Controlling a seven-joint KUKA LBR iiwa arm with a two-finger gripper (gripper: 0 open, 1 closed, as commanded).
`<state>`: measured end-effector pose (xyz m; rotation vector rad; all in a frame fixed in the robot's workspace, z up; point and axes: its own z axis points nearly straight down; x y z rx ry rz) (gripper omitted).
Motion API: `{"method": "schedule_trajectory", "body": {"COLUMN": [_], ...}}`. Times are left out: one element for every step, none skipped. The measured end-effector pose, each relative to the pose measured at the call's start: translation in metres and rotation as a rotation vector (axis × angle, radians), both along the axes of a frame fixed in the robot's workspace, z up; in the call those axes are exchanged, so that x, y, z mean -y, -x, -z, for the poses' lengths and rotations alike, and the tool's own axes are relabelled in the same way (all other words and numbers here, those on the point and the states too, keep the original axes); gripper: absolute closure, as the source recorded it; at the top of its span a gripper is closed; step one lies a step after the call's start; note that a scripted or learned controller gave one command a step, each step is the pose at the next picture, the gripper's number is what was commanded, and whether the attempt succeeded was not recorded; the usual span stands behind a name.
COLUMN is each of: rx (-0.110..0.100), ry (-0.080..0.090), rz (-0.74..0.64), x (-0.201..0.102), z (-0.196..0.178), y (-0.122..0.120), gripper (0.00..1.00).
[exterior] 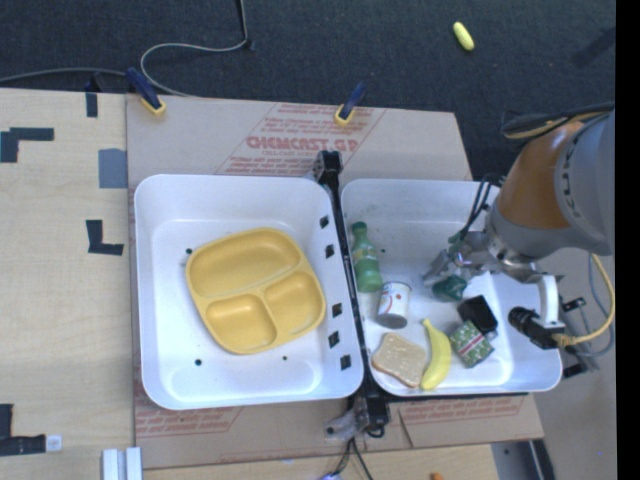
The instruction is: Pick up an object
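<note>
On your left, the left bin [160, 298] carries a yellow divided plate [255, 288], lying flat near its middle. Moving right, the right bin [420, 200] crowds its goods toward the near edge: a green bottle [364, 258] lies along the dividing wall, a small white cup [393, 303] is tipped on its side just beside it, a slice of toast [400, 359] touches a banana [437, 353] at the front rim, and a green patterned packet [469, 342] sits beside a small black block [478, 313].

Farther right, a dark teal object [449, 287] lies directly under the gripper [455, 265]; this looks like your target, though the view is too blurred here to name it with confidence. You should expect it to be small and light, probably rigid plastic, best taken across its narrow width from above. The banana and the toast would be soft and prone to slip.

The grey arm enters from the right, orange band above the wrist, bent down into the bin with the tool pointing left and downward. Whether the jaws are apart or closed on anything, you cannot tell from this angle.
</note>
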<state>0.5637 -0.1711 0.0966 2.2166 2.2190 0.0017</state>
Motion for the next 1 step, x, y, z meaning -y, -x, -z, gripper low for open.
{"method": "schedule_trajectory", "body": {"rx": [-0.003], "ry": [-0.003], "rz": [-0.002], "x": [-0.0487], "z": [-0.0585], "y": [-0.0437], "gripper": [1.00]}}
